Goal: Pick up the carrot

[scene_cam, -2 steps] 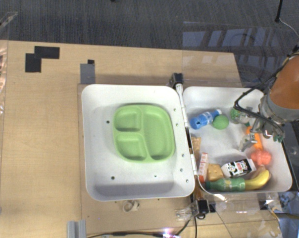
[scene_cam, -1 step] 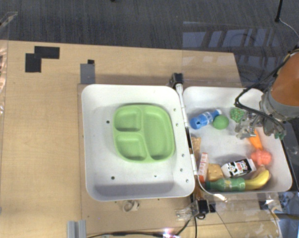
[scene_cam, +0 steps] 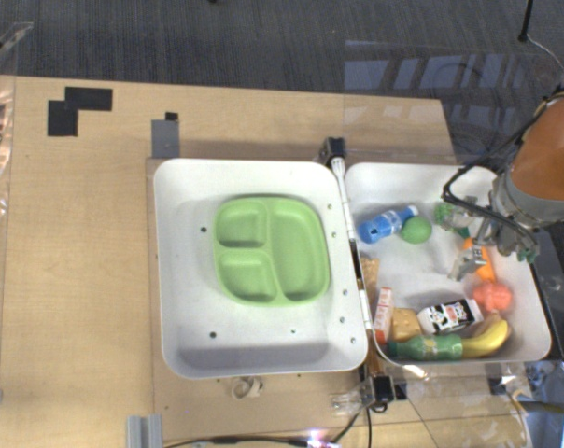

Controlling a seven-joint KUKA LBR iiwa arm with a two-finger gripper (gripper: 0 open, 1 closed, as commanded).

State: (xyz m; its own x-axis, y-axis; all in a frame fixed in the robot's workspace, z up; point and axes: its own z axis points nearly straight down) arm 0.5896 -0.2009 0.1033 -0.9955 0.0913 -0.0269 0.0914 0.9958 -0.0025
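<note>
The gripper [scene_cam: 475, 258] hangs over the right bin [scene_cam: 394, 177] near its right wall; whether it is clenched, I cannot tell. The carrot [scene_cam: 482, 267] lies directly beneath it. Bare floor opens to its left; toys crowd below.

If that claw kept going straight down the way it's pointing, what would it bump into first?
Most likely the carrot, the orange piece right under the gripper in the right bin. Depth is hard to judge from this slant, so it might meet the bin floor beside it instead.
</note>
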